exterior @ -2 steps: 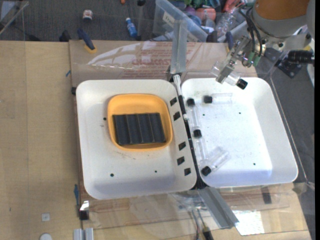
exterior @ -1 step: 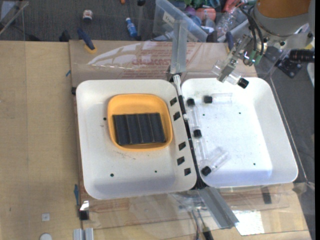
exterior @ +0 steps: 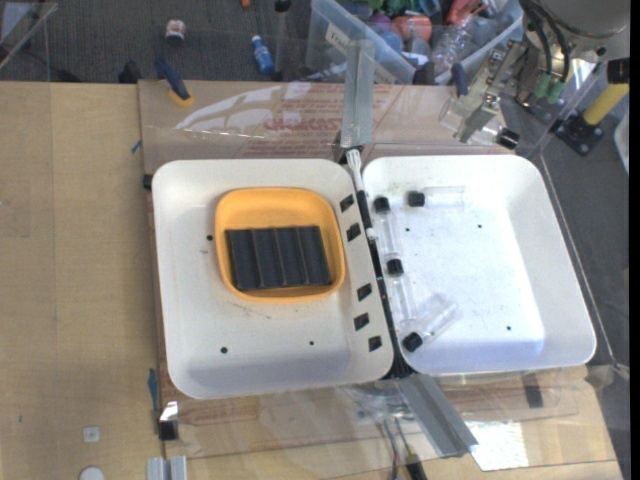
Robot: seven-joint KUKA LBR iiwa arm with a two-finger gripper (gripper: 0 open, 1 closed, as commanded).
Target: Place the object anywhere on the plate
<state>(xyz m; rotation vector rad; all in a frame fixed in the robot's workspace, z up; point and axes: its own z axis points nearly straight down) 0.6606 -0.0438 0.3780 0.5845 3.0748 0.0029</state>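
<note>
Dark grey ribbed rectangular block (exterior: 278, 258) lying flat inside the shallow orange-yellow plastic plate (exterior: 232, 211), itself seated in the left white bin (exterior: 190, 348), far down and to the left of the tool (exterior: 520, 78). Tool parked at the upper right, above and beyond the right white bin (exterior: 560, 308), well clear of both; spread or pressed together cannot be told. Block resting squarely within the rim, likely released there, so placement judged complete. Small clear tubes with black caps (exterior: 425, 323) scattered in the right bin, untouched.

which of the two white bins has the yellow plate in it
The left bin. It holds the yellow plate with a dark ridged block on it; the right bin holds only small clear pieces with black caps.
</note>
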